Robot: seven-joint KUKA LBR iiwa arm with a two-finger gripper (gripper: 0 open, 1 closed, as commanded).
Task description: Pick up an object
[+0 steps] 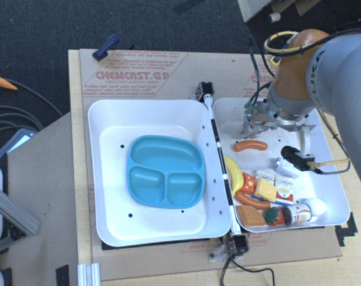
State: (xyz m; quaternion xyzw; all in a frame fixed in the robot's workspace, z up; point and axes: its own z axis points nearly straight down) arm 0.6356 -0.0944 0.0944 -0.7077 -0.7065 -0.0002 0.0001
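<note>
From above, my pincer (252, 126) hangs low in the right bin (332, 180), just above the toy sausage (251, 146) lying on the bin floor; whether its tips are spread I cannot tell. The blue divided plate (166, 171) sits in the left bin (103, 159).
</note>
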